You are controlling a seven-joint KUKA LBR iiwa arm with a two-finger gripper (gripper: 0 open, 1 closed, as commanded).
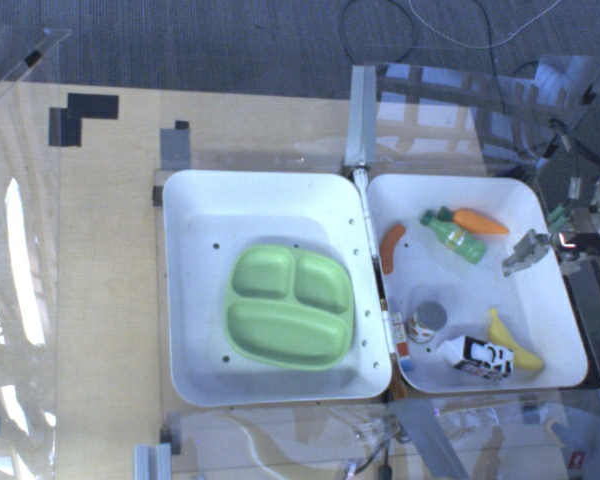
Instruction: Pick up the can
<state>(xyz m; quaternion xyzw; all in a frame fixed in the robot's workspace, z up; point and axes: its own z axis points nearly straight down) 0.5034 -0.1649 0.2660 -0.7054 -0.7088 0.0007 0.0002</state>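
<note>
Gripper (525,253), jaws apart and holding nothing, hangs at right bin's (550,298) right edge; it should descend squarely over upright can (428,320) near the bin's front-left corner.

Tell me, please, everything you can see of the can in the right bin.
The can is small and looks metallic, with a dull grey lid and a printed label showing red and white. It stands upright on the right bin's floor near the front left corner, close beside the black-and-white carton; whether they touch is unclear.
</note>
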